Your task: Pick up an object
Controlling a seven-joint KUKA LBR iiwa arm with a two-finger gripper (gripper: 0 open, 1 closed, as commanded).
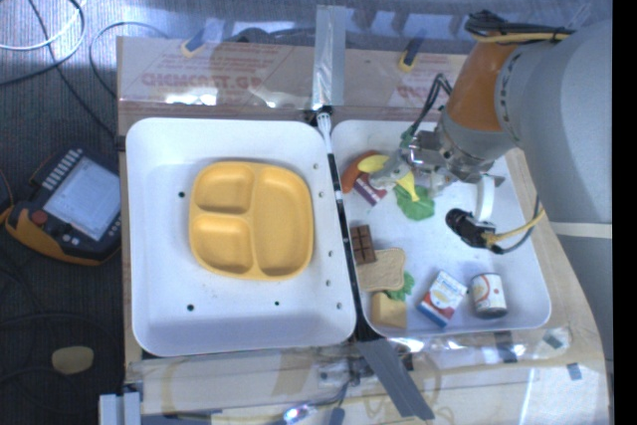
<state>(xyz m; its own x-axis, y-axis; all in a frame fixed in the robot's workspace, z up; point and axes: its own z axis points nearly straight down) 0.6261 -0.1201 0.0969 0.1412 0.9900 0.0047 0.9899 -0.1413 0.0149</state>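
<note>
My gripper (pixel 410 176) is low in the right bin (pixel 528 264), at its upper left, right over a cluster of toy food. A green leafy piece (pixel 418 204) lies directly below it, with a yellow piece (pixel 371 163) and an orange-red piece (pixel 354 174) to its left. Nothing can be seen held. The grey arm with its orange band (pixel 480 90) comes in from the upper right.
The left bin (pixel 159 314) holds a yellow divided plate (pixel 251 218). Lower in the right bin lie a brown chocolate bar (pixel 362 244), a tan cracker (pixel 382 269), a small carton (pixel 442 298) and a small can (pixel 487 294). A black cable loop (pixel 468 228) hangs by the gripper.
</note>
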